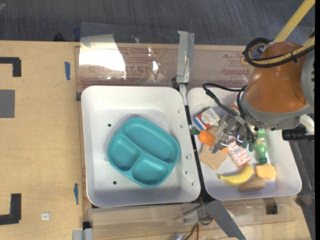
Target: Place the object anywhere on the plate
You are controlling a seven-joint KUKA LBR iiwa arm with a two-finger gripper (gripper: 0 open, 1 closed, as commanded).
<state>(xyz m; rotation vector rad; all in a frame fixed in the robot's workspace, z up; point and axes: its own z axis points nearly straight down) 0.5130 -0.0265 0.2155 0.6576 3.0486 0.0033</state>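
While the teal plate (144,151) sits in the left bin (95,134), a banana (235,175) and corn (265,172) lie nearest in the right bin (290,186). Just beyond, the gripper (227,136) hangs low among toast (214,159), a carrot (205,137) and a packet (239,156); whether it grips anything, I cannot tell. A carton (207,118) lies farther back.

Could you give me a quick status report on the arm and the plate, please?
Gripper down in right bin, among toy food. Teal plate in left bin, nothing on it. Banana and cracker lie close by the gripper.
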